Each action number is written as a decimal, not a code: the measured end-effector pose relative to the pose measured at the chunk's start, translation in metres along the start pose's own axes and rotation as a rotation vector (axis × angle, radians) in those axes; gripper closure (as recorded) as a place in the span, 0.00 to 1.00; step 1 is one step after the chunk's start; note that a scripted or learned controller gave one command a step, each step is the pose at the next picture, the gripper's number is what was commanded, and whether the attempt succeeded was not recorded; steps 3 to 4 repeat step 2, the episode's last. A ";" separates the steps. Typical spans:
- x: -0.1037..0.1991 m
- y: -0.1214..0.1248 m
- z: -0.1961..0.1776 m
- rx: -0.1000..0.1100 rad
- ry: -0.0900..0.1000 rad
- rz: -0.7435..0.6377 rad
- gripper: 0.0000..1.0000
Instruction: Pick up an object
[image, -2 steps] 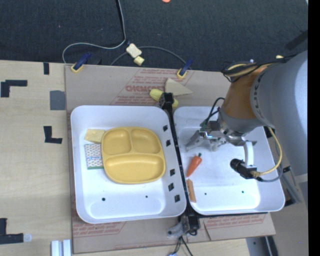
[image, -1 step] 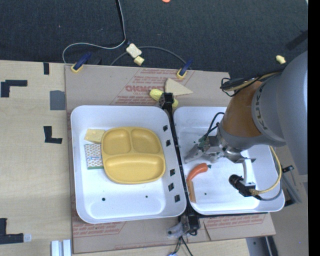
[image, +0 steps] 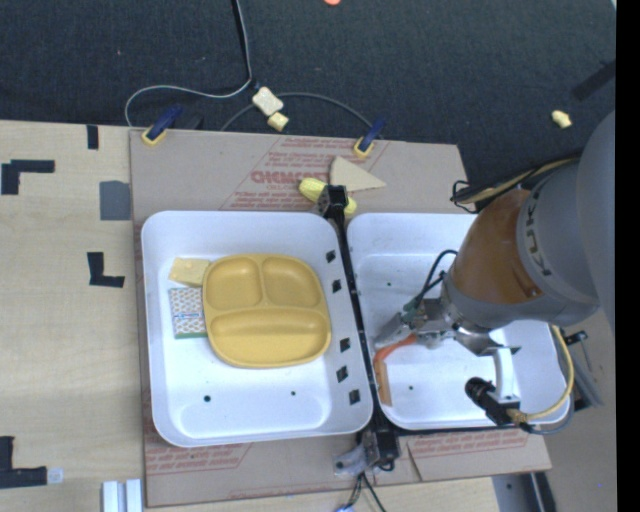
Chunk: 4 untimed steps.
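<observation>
While your claw (image: 408, 328) hangs low in the right bin (image: 420, 250), you cannot tell its state; an orange object (image: 383, 370) lies just beside it, and a yellow plate (image: 267, 309) fills the left bin (image: 160, 300)

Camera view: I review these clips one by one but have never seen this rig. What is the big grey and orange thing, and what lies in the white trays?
You look down at a slant from one fixed camera. The grey and orange shape is a robot arm reaching in from the right, over the right bin. Its tool hangs low near an orange, stick-like object by the divider; whether anything is held cannot be told. The left bin holds a yellow divided plate with a small packet and a pale yellow piece beside it.
</observation>
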<state>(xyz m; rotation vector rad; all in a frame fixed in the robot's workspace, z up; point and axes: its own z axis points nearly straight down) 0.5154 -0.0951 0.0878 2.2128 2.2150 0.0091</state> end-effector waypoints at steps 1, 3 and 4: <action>-0.001 0.001 -0.010 0.001 -0.002 0.002 1.00; 0.067 0.027 -0.102 0.003 0.006 -0.008 1.00; 0.067 0.027 -0.102 0.003 0.006 -0.008 1.00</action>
